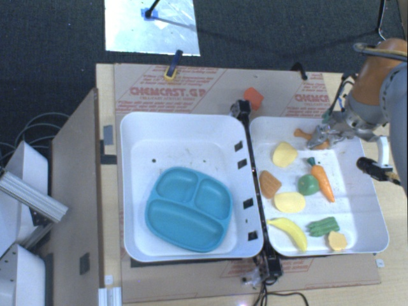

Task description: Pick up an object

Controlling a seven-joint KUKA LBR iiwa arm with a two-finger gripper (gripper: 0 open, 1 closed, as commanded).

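The right bin point(373, 218) holds several toy foods: a pale yellow chip point(284, 153), a carrot point(324, 182), a green round piece point(308, 184), a brown bread piece point(269, 183), a yellow round piece point(290, 202), a banana point(289, 232), a green pepper point(323, 225) and a small yellow-orange piece point(337, 240). A small orange piece point(301, 133) lies at the bin's far side. My gripper point(320, 136) hangs low at the far right of this bin, right beside that orange piece; whether it touches it is unclear.
The left bin point(137, 139) holds a blue divided tray point(189, 208). An orange block point(254, 97) sits on the cardboard behind the bins. A black divider point(250, 171) separates the two bins. The arm point(376, 88) enters from the upper right.
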